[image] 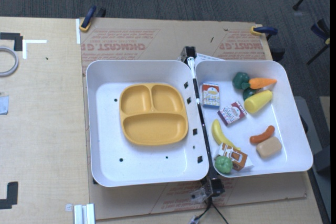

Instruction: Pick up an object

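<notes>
The right bin [294,113] holds several toy foods: a small red and white carton [210,95], a red snack packet [232,113], a banana [220,133], a yellow corn cob [258,102], an orange carrot [262,82], a dark green broccoli piece [241,80], a red sausage [262,135], a tan bread piece [269,148], an orange box [234,157] and a green round fruit [223,164]. All lie loose on the bin floor.
The left bin [100,128] holds a yellow three-part plate [154,113]. Both bins sit on a brown cardboard sheet [131,42] over the wooden bench. Blue-and-yellow clamps [87,18] grip the cardboard's back corners. A cable [212,206] runs off the front edge.
</notes>
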You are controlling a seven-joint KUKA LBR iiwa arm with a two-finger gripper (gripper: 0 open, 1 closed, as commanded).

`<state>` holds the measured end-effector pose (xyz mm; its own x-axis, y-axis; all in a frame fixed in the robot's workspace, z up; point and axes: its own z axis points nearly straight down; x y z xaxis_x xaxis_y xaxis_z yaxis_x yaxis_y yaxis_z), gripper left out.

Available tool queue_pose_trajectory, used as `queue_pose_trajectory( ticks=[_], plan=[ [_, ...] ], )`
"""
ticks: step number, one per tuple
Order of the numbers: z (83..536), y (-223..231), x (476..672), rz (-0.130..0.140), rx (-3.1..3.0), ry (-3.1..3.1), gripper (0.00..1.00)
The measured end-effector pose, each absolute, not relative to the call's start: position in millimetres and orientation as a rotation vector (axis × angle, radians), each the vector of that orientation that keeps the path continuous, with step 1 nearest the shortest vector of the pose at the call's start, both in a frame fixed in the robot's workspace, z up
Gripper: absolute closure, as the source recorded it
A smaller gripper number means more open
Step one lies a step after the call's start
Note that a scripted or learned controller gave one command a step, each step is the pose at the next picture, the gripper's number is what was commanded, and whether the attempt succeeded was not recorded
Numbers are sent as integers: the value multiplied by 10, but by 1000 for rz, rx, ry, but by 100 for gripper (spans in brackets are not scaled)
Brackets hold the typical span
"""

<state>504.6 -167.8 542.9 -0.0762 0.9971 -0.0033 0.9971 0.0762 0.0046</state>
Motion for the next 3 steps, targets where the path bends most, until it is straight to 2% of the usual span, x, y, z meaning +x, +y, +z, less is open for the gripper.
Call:
queue_pose_trajectory(
  ticks=[1,2,3],
  plan=[
    [2934,-2093,5026,0,1800,2572,100],
    [3032,-2095,5039,-1,1796,2571,100],
    [4315,-1890,4791,-1,1391,2808,100]
  ],
)
